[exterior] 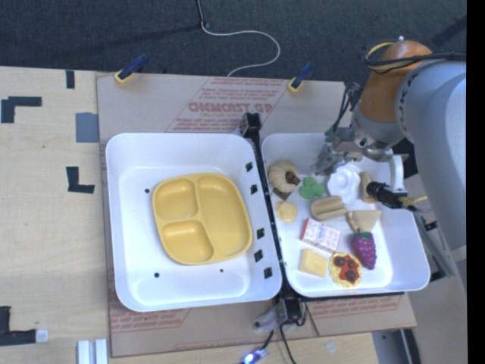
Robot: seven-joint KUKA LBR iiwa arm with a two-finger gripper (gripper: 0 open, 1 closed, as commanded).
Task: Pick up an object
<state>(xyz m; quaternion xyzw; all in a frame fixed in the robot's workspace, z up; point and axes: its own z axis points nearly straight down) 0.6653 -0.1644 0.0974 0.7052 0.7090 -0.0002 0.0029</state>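
Now the tool (pixel 331 158) hangs over the right bin's (pixel 409 283) far edge, near the green toy (pixel 311 188); its opening I cannot tell. Next: descend and grasp.

Bright, even overhead light — soft shadows, mild glare on the white bins (pixel 125 203) — slightly soft, low-resolution focus throughout.

Dark carpet floor (pixel 91 14) with a white cable (pixel 242 36), cardboard-topped bench (pixel 220 105), two blue clamps (pixel 130 68).
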